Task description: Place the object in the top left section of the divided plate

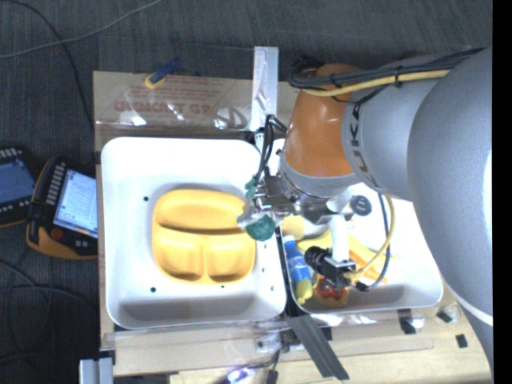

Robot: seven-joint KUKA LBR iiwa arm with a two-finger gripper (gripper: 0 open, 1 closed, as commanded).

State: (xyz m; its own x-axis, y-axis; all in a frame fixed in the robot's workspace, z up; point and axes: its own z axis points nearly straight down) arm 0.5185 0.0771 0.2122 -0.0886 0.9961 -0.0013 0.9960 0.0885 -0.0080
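Roughly at the yellow divided plate's [204,234] three o'clock rim we see the gripper [258,214] pinching a small teal object [260,229], likely light and rigid-ish, best held across its middle.

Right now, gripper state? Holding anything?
Gripper: at the yellow divided plate's right edge with a green object at its tip; grasp cannot be told.
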